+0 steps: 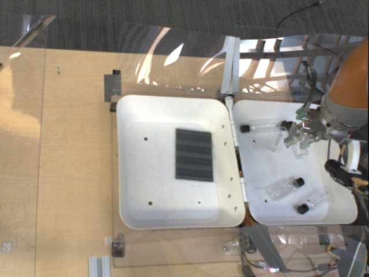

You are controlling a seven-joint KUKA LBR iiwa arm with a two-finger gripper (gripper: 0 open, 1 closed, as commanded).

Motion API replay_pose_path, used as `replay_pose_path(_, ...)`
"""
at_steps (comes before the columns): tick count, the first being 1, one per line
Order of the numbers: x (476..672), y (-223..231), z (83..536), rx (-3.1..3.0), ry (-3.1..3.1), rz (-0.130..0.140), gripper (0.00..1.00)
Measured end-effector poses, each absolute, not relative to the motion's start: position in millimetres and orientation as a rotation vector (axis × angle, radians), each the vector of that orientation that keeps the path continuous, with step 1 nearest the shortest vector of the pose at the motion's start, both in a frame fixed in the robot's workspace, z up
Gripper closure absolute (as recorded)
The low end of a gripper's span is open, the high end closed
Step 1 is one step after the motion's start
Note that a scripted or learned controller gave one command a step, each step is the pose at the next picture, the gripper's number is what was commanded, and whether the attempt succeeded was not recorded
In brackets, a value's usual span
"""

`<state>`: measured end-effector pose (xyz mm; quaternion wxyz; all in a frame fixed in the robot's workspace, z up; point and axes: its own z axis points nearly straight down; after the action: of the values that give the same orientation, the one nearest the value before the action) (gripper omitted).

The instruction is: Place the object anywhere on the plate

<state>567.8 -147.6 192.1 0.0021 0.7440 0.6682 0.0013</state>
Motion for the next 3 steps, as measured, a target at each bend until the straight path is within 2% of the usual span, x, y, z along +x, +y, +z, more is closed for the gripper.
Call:
replay_pose_path(1,627.3,-105,211,2.274,2.162,0.005,1.0)
replay_pose_path(2,665.4,-31,185,2.117,2.318,0.003,1.0)
replay_pose_path(3,669.5,50,202,2.129,2.306,0.007,1.0)
